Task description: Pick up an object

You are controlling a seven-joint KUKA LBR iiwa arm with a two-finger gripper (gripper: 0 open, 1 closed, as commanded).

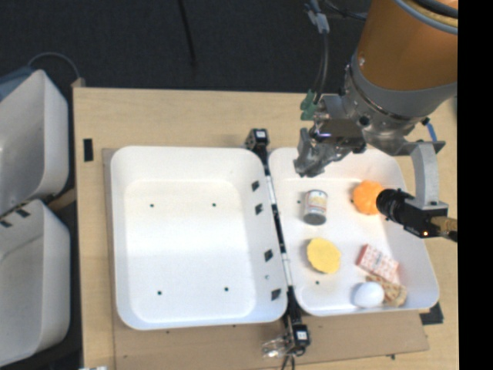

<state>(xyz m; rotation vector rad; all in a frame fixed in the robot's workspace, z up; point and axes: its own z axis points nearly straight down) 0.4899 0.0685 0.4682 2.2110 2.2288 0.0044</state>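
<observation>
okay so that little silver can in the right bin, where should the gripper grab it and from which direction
Probably straight down from above, fingers closing across the round sides of the small silver can. It seems to stand upright with open bin floor around it; the yellow disc lies below and the orange ball to its right, both apart. The gripper hangs just above it.

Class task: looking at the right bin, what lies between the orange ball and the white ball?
In the camera view, a pink-and-white packet lies between the orange ball and white ball.

Two white bins (192,168) on a pale wood desk (92,122); an orange ball (365,196); a yellow disc (323,255); a silvery can (314,205); a white ball (368,294); a red-and-white patterned packet (377,262), perhaps checked.
</observation>
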